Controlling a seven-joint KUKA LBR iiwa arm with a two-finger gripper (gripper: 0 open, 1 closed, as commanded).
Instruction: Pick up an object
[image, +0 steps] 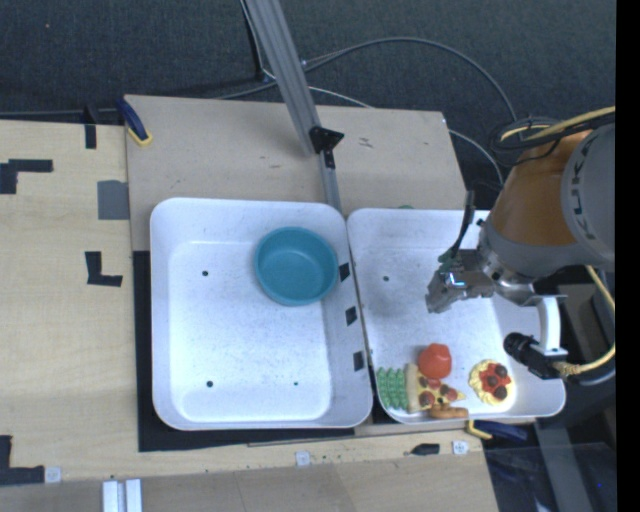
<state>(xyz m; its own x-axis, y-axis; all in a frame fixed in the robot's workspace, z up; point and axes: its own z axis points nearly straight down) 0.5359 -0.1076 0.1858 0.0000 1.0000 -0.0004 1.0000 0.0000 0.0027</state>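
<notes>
The gripper (447, 290) hangs over the right bin (400, 250), above the toy food. I cannot tell how it is set or if it holds anything. Below it lie a red tomato (434, 359), a green toy (392, 384) and a small pizza (491, 381). A blue bowl (295, 264) sits in the left bin (200, 330). No writing can be read.

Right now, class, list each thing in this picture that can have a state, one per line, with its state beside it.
blue bowl: upright, open side up, in the left bin.
red tomato: resting in the right bin, near its front edge.
green toy: lying flat beside the tomato.
pizza-like toy: lying flat in the front right corner.
end effector: above the right bin, nothing visibly held.
</notes>
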